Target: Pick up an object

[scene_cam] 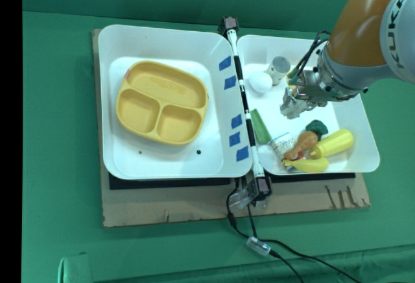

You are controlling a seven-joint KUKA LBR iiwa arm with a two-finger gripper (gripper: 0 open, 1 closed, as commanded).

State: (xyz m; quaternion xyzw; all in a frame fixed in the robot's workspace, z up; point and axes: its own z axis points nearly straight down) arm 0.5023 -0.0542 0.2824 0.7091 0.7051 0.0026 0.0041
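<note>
I'm over the right bin (363, 145), my arm (373, 22) coming in from the right, the orange band bright above the wrist. My gripper (293, 108) hangs above the middle of this bin, over bare white floor. Are my fingers apart or together? From this slanted angle I cannot tell; they blur into one grey clump, and I see nothing between them.

Around me, the pickings. Toward the far side, near the divider, lies a white egg (260, 82), and just beside it a small grey-and-white cup (280, 67). Along the divider on the near side leans a green wedge-like piece (260, 126), possibly a vegetable, though it's hard to say. At the near edge there's a cluster: a small labelled can (283, 143), an orange-brown toy shaped like a drumstick (303, 141) touching it, a banana (310, 165) lying just under both, a yellow bottle (334, 143) on its side beside them, and a dark green lump (317, 127) just above the bottle. That cluster sits near my gripper, on the near side of it, and none of it is touching me.

Across the divider, the left bin (113, 54) carries a yellow compartment tray (162, 102), three sections, lying flat, well apart from me. Blue tape squares (233, 123) dot the left bin's inner wall.
</note>
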